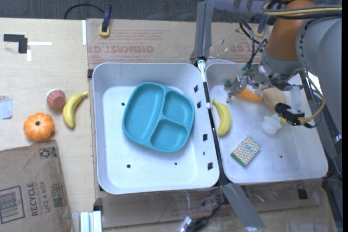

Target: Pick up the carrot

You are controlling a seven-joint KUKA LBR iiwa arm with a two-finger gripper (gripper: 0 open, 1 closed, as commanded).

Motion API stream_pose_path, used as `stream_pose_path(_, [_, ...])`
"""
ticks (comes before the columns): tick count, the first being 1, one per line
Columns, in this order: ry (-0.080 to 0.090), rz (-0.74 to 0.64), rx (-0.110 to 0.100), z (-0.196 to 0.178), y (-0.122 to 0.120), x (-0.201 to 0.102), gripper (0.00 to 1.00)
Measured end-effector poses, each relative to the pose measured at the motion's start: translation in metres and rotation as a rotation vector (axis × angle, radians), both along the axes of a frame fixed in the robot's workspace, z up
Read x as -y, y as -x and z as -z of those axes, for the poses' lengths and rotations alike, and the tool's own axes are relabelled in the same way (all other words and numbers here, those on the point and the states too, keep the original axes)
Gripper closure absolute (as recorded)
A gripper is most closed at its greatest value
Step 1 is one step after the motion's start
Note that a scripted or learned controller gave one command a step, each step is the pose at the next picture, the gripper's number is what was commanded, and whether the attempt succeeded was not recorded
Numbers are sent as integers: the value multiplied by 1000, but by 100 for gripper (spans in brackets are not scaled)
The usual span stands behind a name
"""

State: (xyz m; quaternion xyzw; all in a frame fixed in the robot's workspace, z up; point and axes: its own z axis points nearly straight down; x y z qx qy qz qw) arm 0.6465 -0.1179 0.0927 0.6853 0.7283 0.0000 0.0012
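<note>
**Gripper down at the carrot, right bin**

Left to right, I see the left bin (pixel 109 133) holding a blue divided plate (pixel 159 116). Right bin (pixel 304 163) — banana (pixel 222 117), sponge (pixel 245 150), carrot (pixel 249 95). Gripper (pixel 237 86) sits at the carrot's left end; its grip I cannot tell. Arm (pixel 304 30) reaches in from the right.

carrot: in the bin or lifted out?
In. The carrot lies in the right bin, beside the gripper; whether it's raised, cannot tell.
</note>
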Motion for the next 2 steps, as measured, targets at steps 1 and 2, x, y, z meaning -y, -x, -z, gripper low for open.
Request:
stream_pose_path(1, [0,2,-3,-9,1,1,100])
stream_pose_path(2, [0,-498,0,-100,-12,-80,100])
